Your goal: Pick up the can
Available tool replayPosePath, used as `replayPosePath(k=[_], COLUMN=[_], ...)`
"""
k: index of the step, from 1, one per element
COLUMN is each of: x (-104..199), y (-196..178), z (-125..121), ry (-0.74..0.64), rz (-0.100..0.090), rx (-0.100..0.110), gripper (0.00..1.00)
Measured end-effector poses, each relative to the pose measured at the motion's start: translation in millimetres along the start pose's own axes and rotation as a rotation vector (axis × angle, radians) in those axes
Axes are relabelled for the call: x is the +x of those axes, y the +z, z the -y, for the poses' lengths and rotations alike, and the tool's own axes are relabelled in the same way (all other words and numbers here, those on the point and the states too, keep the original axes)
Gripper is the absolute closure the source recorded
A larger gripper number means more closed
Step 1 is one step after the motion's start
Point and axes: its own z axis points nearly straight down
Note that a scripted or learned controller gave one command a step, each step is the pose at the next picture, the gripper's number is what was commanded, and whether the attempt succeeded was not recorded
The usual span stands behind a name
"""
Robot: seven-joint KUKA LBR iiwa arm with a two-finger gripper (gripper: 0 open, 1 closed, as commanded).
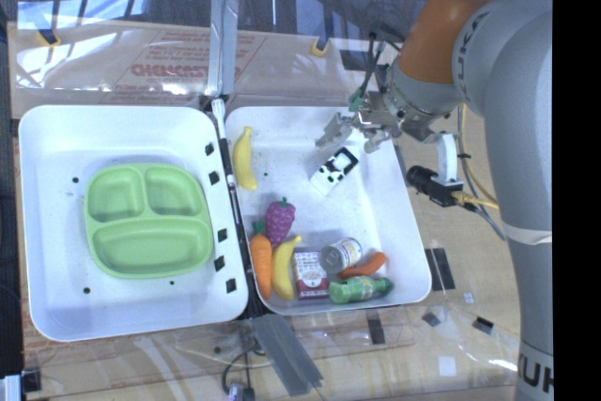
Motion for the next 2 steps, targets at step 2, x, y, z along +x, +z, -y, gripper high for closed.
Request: replayPosePath(k=[2], x=[-40.2], y=[101.6], z=[113.6], ry=[-0.432], rz=[0.001], rx=[-0.003], gripper=[0.0])
